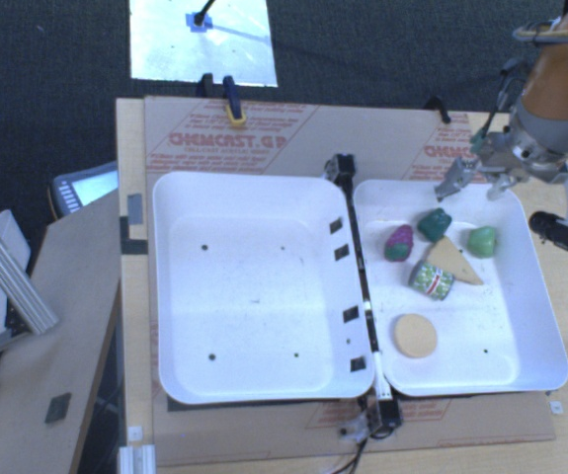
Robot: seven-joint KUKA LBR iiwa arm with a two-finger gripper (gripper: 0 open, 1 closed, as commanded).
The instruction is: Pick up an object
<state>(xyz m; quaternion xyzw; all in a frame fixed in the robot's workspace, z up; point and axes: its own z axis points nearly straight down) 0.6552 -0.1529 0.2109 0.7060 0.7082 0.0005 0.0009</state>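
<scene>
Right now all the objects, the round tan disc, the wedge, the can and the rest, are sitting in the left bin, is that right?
Not quite. In the camera view the round tan disc, the wedge, the can and the rest sit in the right bin, not the left bin. The gripper hangs over the right bin's far edge.

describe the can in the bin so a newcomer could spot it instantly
Look in the right-hand white bin, at the cluster of toys near its far end. The can lies on its side at the cluster's near-left edge, touching the tan wedge. It alone has a green-and-white patterned label with red; its neighbours are plain-coloured.
</scene>
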